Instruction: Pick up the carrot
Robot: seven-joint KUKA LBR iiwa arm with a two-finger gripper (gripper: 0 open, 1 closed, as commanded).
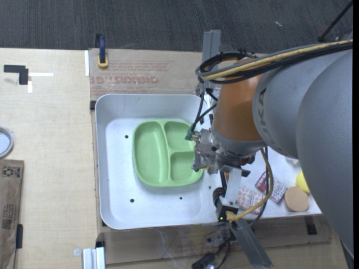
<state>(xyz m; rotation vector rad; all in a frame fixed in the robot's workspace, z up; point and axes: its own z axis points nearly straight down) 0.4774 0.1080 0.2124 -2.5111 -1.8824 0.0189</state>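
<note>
Currently the pincer [203,160] sits low over the seam between the two bins, at the right edge of the green divided plate [162,153]. I see its body from above, with the orange wrist band [235,111] bulking over it. I cannot tell whether it is released or clenched, and I see nothing held in it.

Carrot: I cannot place it. My guess is that it lies under the arm, in the right bin [289,167], most of which the arm covers.

Risks, as I judge them:
- A descent from here could strike the plate rim or the wall between the bins, because the pincer hangs over both.
- A grab could close on the wrong thing. Two printed packets [271,186] lie just beside the wrist, with a round tan piece [297,199] and a yellow piece [303,180] further right.
- The loose yellow cable [255,206] under the wrist could drag a packet.

Hard to make out: the yellow piece is cut off by the arm, so I cannot name it. The packet print is too small to read. The left bin [101,150] holds the plate, whose compartments look bare.
</note>
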